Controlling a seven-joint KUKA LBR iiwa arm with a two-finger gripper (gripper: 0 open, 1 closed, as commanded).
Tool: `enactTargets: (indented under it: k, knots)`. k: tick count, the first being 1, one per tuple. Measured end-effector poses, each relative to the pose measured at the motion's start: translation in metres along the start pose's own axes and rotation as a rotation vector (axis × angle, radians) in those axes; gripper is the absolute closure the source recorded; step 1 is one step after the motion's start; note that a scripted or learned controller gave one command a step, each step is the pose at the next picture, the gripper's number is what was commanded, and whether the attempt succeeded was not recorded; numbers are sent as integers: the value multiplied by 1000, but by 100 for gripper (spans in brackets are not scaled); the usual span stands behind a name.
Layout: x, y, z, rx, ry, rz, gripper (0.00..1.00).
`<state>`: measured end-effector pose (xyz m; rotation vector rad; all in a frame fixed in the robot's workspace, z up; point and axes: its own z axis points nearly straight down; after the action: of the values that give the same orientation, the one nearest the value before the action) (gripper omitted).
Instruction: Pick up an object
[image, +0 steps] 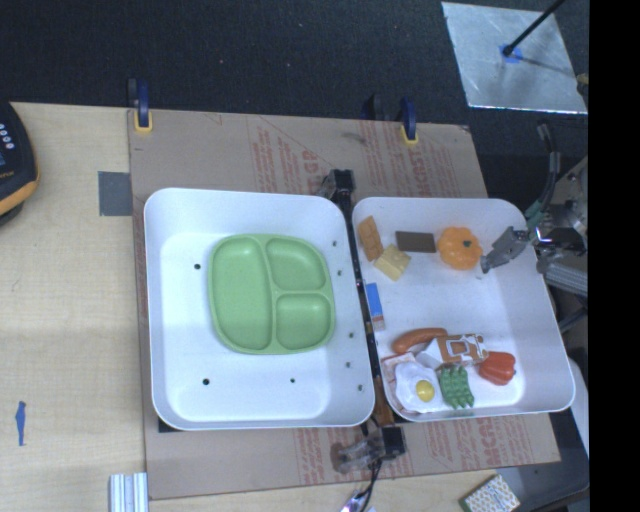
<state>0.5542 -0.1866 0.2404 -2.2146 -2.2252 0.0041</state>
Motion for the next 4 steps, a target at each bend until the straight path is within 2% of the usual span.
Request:
enactTargets:
  k: [1, 2, 3, 4]
  knots:
    - [7, 39, 124, 9, 3, -5, 0]
    - [35, 106, 92, -8, -1, -4, 0]
    - [-1, 102, 150, 1, -1, 3, 0]
    - [49, 64, 148, 5, 1, -3, 0]
